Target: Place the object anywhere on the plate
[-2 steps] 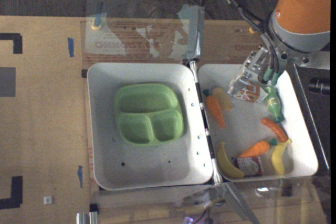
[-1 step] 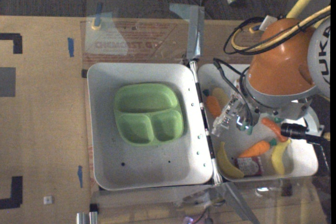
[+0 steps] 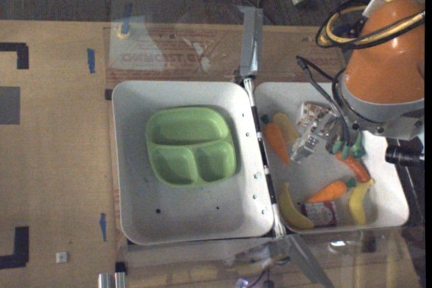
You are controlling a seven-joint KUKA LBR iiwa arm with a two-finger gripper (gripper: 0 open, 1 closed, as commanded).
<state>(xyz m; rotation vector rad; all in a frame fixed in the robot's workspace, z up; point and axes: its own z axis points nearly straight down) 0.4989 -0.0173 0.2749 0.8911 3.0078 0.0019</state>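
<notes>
End effector (image 3: 316,138) hung low over the right bin (image 3: 398,216), near its upper middle, metallic and glinting. Could not tell whether it was released or clenched; nothing visibly held. Orange band of the arm (image 3: 388,50) bulked over the bin's right side.

Task's thing undetermined as yet: right bin held several toy foods. A carrot (image 3: 275,139) lay along the bin's left wall, beside a pale yellowish piece (image 3: 286,127). A second carrot (image 3: 329,191) lay lower centre, a third (image 3: 356,166) at right, partly under the arm. A banana (image 3: 292,208) curved along the lower left; another yellow piece (image 3: 358,202) at lower right. A small red-and-white packet (image 3: 322,214) sat by the banana.

Plate (image 3: 192,146) sat in the left bin (image 3: 135,212), well apart from all of these: green, rounded-square, three compartments, matt plastic look.

Judgement: the step in hand was the pick. The carrot nearest the end effector looked the best candidate: tapered, smooth, probably hard plastic, so close across the thick end, square to its long axis. Its nearness to the wall and the pale piece risked a snagged or double grasp. Lift well above the divider (image 3: 260,158) before crossing; any compartment would serve.

Worktop (image 3: 54,165) was plain brown board with blue tape marks.
</notes>
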